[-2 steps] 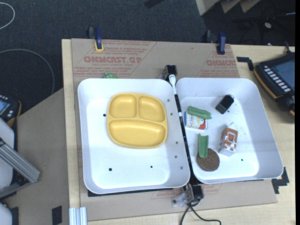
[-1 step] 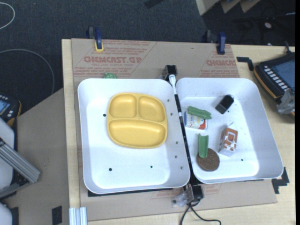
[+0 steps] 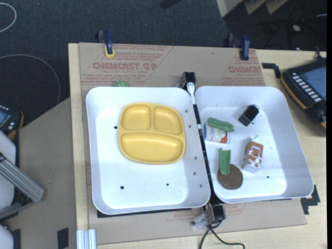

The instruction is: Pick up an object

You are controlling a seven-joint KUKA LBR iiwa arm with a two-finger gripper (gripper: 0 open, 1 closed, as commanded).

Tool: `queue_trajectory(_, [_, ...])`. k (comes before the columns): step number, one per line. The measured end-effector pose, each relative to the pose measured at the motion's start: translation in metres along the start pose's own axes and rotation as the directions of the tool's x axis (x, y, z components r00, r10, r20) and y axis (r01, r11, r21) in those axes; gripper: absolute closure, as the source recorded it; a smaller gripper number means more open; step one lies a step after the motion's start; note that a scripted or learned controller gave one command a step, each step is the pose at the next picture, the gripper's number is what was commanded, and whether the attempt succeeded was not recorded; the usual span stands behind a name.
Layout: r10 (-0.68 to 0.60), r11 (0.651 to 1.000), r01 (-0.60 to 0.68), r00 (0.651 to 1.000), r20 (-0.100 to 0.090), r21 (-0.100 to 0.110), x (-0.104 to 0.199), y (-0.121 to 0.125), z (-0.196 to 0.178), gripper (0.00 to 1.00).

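No pincer to judge; the brown disc (image 3: 231, 179) partly hides the upright green block (image 3: 224, 161) (labels unreadable).

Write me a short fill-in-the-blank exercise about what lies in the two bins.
1. The yellow divided plate lies in the ____ bin as the camera sees it.
2. The plate has ____ compartments.
3. The brown round disc touches a ____ stick.
4. The black block lies in the ____ bin.

Missing words: left; three; green; right
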State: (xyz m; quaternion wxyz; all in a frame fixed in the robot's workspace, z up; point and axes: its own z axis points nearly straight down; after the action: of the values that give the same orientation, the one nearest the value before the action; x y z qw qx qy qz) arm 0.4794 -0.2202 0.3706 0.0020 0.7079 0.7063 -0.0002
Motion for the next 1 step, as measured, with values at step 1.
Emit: queue_trajectory(1, [-0.009,1.0,0.009,1.0,-0.004,0.002,0.0721,0.0005,-0.0098,1.0])
